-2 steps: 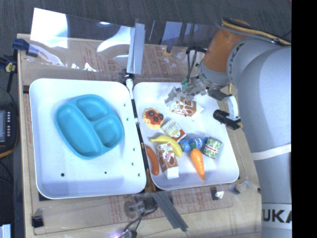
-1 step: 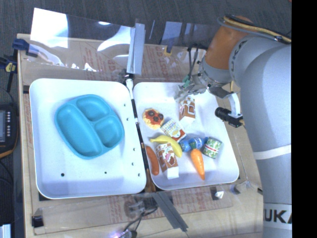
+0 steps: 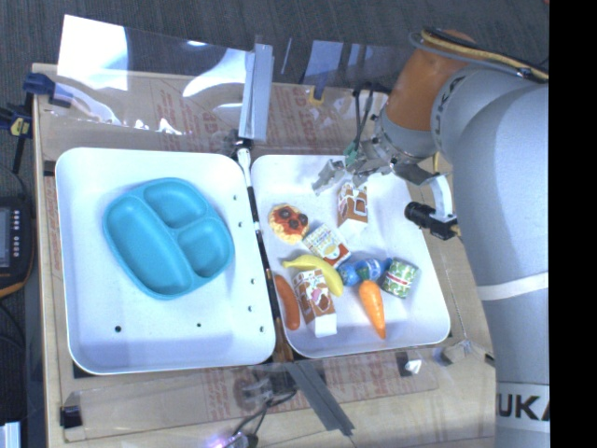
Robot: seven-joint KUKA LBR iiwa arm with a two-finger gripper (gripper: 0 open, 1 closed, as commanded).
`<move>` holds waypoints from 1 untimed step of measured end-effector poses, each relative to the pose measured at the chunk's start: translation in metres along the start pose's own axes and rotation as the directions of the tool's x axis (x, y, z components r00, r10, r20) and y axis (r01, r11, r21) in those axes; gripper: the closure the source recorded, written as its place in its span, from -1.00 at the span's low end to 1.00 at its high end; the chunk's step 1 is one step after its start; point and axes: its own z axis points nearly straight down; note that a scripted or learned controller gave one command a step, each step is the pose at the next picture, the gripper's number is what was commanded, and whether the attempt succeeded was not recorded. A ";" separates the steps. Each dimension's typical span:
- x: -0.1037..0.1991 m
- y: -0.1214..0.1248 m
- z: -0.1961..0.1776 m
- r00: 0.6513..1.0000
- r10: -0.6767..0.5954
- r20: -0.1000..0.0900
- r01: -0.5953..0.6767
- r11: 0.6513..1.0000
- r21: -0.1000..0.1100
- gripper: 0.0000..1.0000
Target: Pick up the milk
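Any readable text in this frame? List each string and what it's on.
"UKA": white letters on the grey arm base, cut off at the frame edge.
Two small brown-and-white cartons: print too small to read.
Green-and-white can and yellow snack packet: labels blurred.

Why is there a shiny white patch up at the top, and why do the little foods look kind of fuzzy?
In the camera view, light bounces off the clear plastic sheet behind the bins, making bright glare; the small foods like the milk carton look soft because the picture is coarse; the end effector above it is blurry too, and the blue plate casts hardly any shadow.
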 end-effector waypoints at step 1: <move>0.014 -0.011 0.033 0.995 -0.101 -0.010 0.101 0.995 0.014 -1.00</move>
